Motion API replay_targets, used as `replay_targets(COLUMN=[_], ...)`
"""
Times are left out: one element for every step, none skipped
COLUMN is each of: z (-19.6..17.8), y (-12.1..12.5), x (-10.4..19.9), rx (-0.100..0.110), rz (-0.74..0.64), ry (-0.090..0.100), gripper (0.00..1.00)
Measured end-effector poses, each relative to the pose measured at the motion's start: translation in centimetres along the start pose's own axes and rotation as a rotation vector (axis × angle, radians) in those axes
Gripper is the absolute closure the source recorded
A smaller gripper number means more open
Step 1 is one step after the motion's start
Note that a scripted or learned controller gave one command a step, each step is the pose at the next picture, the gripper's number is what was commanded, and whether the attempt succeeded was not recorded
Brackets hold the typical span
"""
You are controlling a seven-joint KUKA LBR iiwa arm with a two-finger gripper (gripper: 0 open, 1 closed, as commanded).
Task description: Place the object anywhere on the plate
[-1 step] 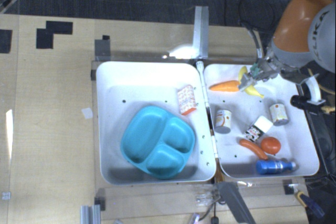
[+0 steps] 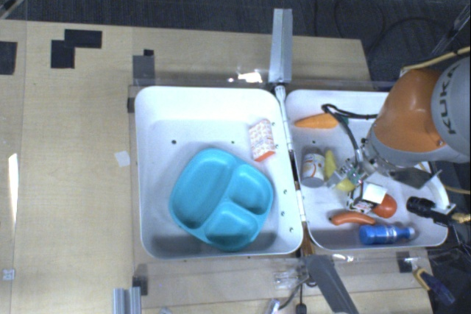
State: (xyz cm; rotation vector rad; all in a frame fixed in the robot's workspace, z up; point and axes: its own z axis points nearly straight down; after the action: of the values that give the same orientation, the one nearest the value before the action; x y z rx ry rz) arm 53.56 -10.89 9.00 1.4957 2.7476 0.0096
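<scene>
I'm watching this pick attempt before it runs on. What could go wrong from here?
The gripper hangs low in the right bin, where a can, yellow item, orange sausage-like toy and blue bottle crowd together, so it may grab the wrong item or none. A small packet lies near the blue plate.

The left bin (image 2: 147, 180) offers broad open floor along its upper and left parts. A blue divided plate (image 2: 223, 196) fills its lower centre, and a small snack packet (image 2: 260, 140) lies near its upper right wall. The right bin (image 2: 313, 235) is crowded: carrot (image 2: 318, 121) at top, can (image 2: 313, 167) and yellow piece (image 2: 330, 162) mid-left, blue bottle (image 2: 386, 234) and orange sausage-shaped toy (image 2: 352, 218) along the bottom. The arm (image 2: 416, 118) covers its right side.
</scene>
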Motion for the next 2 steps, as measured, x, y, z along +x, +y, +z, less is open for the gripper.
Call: replay_targets(z=[-0.1,-5.5], y=[-6.9,2.4], x=[-2.6,-2.2], rx=[0.002,0.004], rz=[-0.177,-0.193], ry=[-0.006,0.003], gripper=[1.0,1.0])
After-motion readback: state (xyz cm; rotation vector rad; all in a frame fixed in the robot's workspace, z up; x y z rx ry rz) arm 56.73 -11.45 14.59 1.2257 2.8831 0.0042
